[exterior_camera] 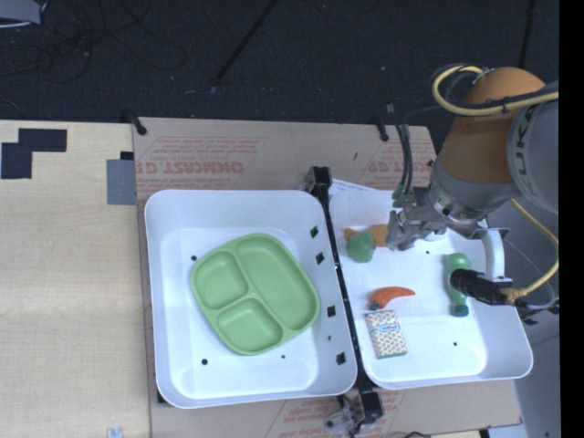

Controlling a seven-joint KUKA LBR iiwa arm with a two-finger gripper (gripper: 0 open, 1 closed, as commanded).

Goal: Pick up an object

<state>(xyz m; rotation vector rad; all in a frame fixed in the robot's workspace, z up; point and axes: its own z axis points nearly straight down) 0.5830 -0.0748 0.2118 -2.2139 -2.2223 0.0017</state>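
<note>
Closest to us is a small patterned packet [387,333], lying flat by the front edge of the right bin [497,359], over toward its left side. Just behind it we've got an orange curved piece [391,294], kinda chili-shaped, near the packet but not touching it. Further back, close to that bin's left edge, sits a green round thing [361,247] with a bit of orange poking out of its back-left side. The claw [404,234] is down in the same bin just beside the green round thing, on its right, toward the back edge. Honestly, we can't tell from this angle whether it's open or closed. Over by the right edge there's a green lumpy thing [455,264], partly covered up. The left bin [164,245] holds a light green divided plate [255,292] with three compartments, sitting roughly in the middle and turned at a slant to the bin's edges.
</note>
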